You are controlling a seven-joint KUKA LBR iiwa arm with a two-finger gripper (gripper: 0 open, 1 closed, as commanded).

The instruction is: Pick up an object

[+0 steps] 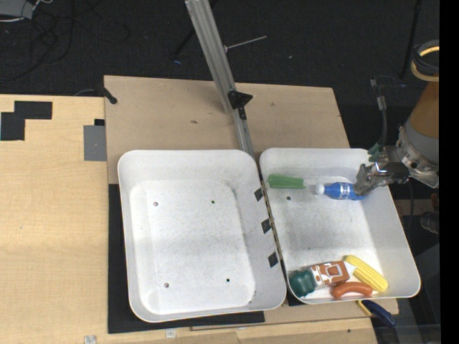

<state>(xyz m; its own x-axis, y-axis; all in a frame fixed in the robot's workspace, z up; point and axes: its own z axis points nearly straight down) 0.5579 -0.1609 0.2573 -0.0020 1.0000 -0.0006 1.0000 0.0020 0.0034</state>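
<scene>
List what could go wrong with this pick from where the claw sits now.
1. The claw sits at the tip of the blue object, near the right bin's wall; an off-centre grab may slip or pivot it.
2. Moving the blue object could nudge the green item lying in line with it.
3. The claw may scrape that wall.

You're on one fixed cam above the bench (215, 95), looking down at a slant. Both bins, left bin (143, 167) & right bin (401, 264), sit mid-frame at medium range; arm (423, 131) enters at right.
</scene>
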